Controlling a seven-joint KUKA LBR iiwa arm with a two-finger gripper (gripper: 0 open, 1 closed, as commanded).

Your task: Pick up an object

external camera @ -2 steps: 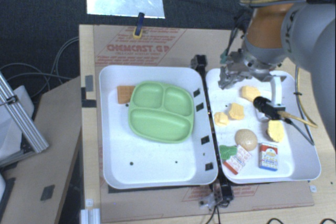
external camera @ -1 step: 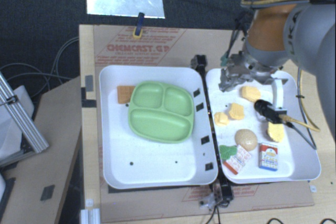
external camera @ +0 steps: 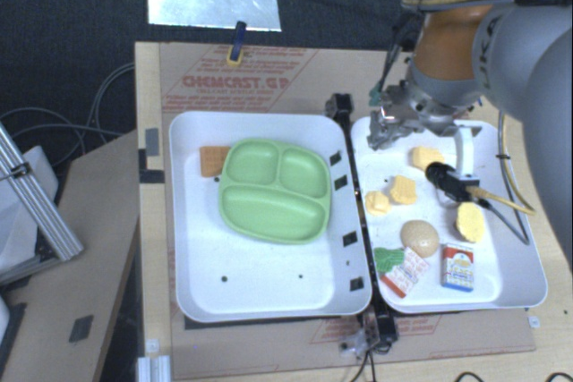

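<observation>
My gripper (external camera: 385, 131) hangs over the far left corner of the right bin (external camera: 528, 268), above bare white floor. Nothing shows between it and the bin. Just to its right lies a yellow chunk (external camera: 424, 157). Nearer the front lie a second yellow chunk (external camera: 404, 189) and a small pale yellow piece (external camera: 378, 203). A tan bun (external camera: 419, 236), a yellow lemon-like piece (external camera: 470, 223), a red and white box (external camera: 457, 268), a green leafy item (external camera: 388, 258) and a red and white packet (external camera: 408, 273) fill the front of that bin.
The left bin (external camera: 192, 282) holds a green divided plate (external camera: 274, 191), with an orange cracker (external camera: 212, 160) at its far left. A black clip row runs along the wall between the bins (external camera: 351, 192). The grey arm (external camera: 528, 40) comes in from the upper right.
</observation>
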